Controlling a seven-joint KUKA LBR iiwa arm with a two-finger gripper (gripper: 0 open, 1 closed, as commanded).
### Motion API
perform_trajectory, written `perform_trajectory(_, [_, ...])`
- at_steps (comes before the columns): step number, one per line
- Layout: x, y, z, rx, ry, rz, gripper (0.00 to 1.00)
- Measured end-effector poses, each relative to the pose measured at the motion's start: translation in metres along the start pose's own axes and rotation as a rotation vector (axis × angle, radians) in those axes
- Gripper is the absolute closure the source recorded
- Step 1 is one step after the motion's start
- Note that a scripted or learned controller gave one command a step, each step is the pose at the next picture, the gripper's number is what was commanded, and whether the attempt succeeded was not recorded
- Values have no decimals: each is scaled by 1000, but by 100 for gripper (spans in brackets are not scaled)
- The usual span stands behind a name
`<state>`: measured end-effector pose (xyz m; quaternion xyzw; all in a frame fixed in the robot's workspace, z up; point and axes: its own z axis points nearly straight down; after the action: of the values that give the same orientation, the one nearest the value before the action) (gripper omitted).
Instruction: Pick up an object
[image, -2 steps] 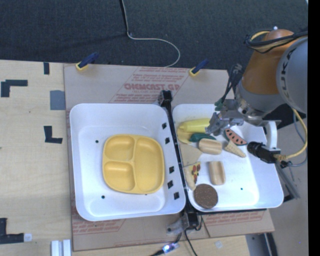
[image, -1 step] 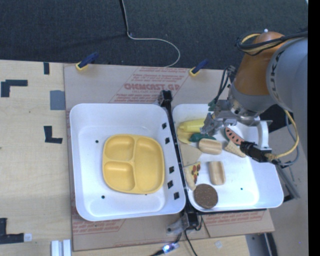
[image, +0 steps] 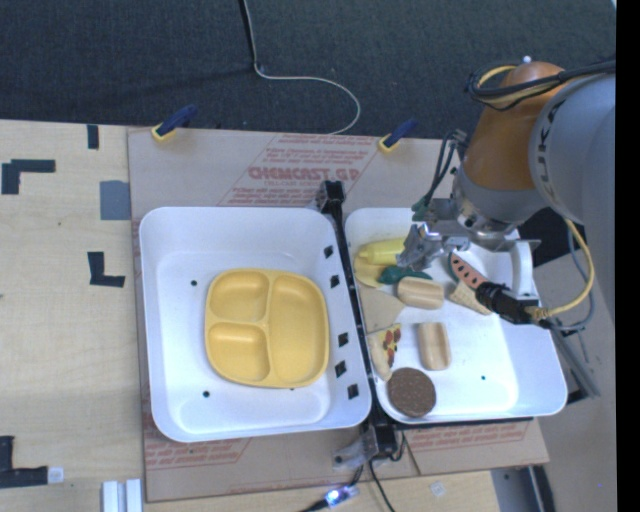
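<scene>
Looking down on the desk, I am seeing the tool hanging low in the right bin, over the cluster at its back left corner. I cannot tell how the tool is set, and nothing is visibly caught in it. The likeliest target is sitting right under it: a yellow banana-like piece, a teal item touching it, and a tan roll just beside. A second tan block, a brown disc and a small patterned piece are lying nearer the front. The left bin is carrying a yellow divided plate. My worry is crowding: the tool may be pressing on two pieces at once, pushing one aside, or nudging the banana against the bin wall so it slips free.
</scene>
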<state>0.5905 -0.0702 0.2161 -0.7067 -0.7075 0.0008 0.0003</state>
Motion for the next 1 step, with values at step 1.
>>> perform_trajectory(1, [-11,1,-1,0,-1,1,100])
